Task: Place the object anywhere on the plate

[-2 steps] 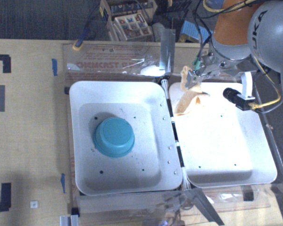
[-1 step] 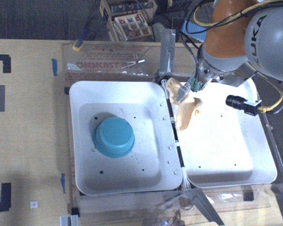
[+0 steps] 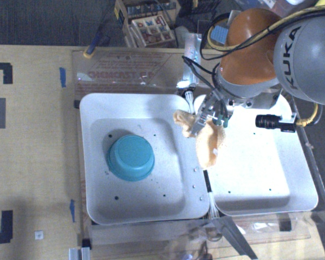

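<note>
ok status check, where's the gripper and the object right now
Gripper over the seam between the bins, tan floppy object hanging from it. Blue plate sits in left bin. Nothing between them.

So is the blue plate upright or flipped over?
Flipped, it seems: the plate shows a flat raised base with sides flaring down to the left bin floor.

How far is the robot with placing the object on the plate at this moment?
Done: the gripper has lifted the tan soft object, which hangs from its fingers. In hand: it is over the rims between the two bins. Left: carrying it to the blue plate in the left bin and releasing it.
</note>
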